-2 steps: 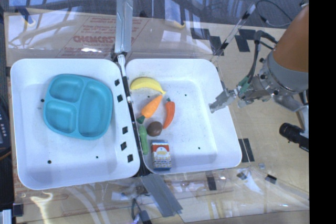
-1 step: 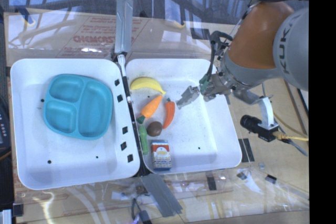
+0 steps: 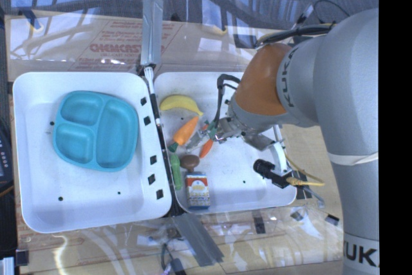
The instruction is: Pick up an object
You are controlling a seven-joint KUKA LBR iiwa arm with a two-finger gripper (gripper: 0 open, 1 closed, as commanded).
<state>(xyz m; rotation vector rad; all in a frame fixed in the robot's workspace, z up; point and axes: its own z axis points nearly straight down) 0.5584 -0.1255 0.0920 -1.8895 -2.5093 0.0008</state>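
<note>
Though the two-finger claw (image 3: 214, 130) sits low in the right shallow white bin (image 3: 257, 193), its fingertips are too blurred to judge, so I cannot tell whether it grips anything. It hangs just beside the small orange carrot-shaped piece (image 3: 205, 149) and the larger orange carrot toy (image 3: 186, 130), likely targets. Nearby clutter: yellow plastic banana (image 3: 179, 103), brown rounded lump (image 3: 189, 161), green stick (image 3: 175, 169), small printed carton (image 3: 197, 190). The left bin (image 3: 32, 196) holds a turquoise divided plate (image 3: 96, 130).

Blue tray (image 3: 96, 130), yellow banana (image 3: 179, 103), orange carrot (image 3: 186, 131), 2 white bins (image 3: 38, 203).
</note>
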